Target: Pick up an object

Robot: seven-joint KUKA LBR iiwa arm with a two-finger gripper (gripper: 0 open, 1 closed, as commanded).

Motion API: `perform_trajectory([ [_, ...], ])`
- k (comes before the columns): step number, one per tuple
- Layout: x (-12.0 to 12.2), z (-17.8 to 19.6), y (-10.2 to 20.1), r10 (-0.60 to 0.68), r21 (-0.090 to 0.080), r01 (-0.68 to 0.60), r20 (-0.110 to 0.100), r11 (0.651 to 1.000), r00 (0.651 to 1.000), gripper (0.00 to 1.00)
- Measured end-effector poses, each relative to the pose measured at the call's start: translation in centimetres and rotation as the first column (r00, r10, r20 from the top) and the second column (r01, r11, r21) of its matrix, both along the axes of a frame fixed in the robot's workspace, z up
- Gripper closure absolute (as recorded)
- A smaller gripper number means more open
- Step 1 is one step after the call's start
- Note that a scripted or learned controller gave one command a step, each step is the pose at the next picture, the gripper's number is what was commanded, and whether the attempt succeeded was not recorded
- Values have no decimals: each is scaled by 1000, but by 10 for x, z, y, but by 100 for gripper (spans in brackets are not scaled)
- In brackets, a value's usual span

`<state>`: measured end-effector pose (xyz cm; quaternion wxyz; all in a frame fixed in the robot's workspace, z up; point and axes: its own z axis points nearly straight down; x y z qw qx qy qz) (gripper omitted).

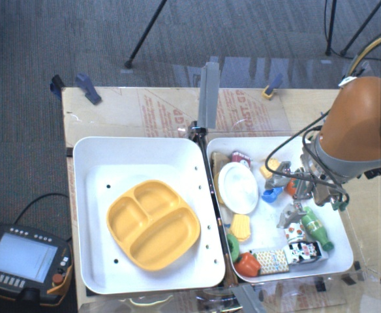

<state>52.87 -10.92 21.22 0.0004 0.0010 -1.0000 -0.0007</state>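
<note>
The right bin [275, 141] holds a jumble of small objects. A white round plate [237, 186] leans at its left side, with a yellow ridged piece [241, 227] just below it. A green bottle [316, 225] lies at the right. Along the front wall sit a red pepper-like toy [247, 264], a speckled box [272, 260] and a black-and-white carton [303, 251]. My gripper [293, 212] hangs low over the bin's middle right, beside the green bottle and just above a small red-and-white item [295, 231]. Nothing is visibly held.
The left bin [138, 142] holds a yellow divided tray [153, 223]. Small blue [272, 193], yellow [267, 171] and orange [289, 188] pieces lie under the wrist. A grey post [208, 100] rises between the bins at the back. Cables loop near the wrist.
</note>
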Motion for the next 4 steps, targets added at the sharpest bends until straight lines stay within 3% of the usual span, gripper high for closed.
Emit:
perform_trajectory([
  [1, -20, -119, -47, 122, 0, -122, 10, 992, 992, 0],
  [2, 31, -125, -28, 208, 0, -208, 1, 978, 978, 0],
  [3, 28, -125, -100, 135, -1, -135, 2, 991, 991, 0],
  [4, 97, -124, -103, 160, -1, -160, 5, 987, 987, 0],
])
